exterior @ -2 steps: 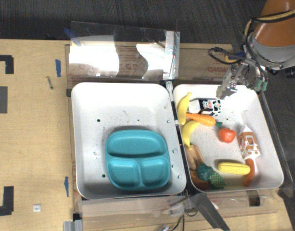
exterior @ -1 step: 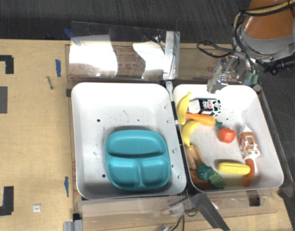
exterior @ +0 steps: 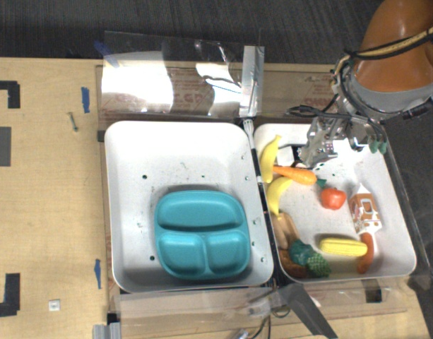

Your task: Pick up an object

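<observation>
- The gripper (exterior: 321,147) hangs low in the right bin (exterior: 398,256), just above the carrot (exterior: 295,174)
- Finger state cannot be told
- Nothing lifted; grasping and raising remain
- The left bin (exterior: 124,147) holds a teal tray (exterior: 200,233)

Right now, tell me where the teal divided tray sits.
The teal divided tray lies in the left white bin, toward its near edge, across the divider from the banana in the right bin.

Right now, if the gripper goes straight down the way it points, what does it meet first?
Probably the orange plastic carrot, lying just under the gripper in the right white bin, across the yellow banana. Depth is unclear from this slant.
</observation>
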{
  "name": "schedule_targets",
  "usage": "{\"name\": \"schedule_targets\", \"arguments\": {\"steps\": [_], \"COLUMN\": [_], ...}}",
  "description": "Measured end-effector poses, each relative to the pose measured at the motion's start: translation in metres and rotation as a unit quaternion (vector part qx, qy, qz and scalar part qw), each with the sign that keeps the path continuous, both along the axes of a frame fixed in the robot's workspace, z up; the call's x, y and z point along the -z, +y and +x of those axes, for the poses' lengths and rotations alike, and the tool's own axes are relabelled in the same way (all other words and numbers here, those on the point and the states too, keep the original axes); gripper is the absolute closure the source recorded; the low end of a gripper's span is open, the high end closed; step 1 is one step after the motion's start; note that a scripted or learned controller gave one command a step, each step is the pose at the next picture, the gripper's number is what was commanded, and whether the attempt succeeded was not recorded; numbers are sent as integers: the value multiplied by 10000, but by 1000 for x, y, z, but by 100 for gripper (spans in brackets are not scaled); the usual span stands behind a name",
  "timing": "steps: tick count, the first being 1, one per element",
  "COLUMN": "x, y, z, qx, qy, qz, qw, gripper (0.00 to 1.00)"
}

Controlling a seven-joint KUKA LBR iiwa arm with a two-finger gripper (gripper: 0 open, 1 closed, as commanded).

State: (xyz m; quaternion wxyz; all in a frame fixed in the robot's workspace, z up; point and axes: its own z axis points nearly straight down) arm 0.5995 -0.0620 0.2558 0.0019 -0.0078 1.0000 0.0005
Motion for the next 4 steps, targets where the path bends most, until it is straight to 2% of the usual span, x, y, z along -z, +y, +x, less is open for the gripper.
{"name": "schedule_targets", "arguments": {"steps": [1,2,3,4], "x": [-4,-17,-40,-53], "y": [49,49,23,24], "z": [48,50,69,71], "qx": [-324,-313,-1014,-1011], "qy": [-25,-89,-41,-107], "qz": [6,6,-8,-7], "qw": [9995,9995,9948,9948], "gripper": [100,100,100,100]}}
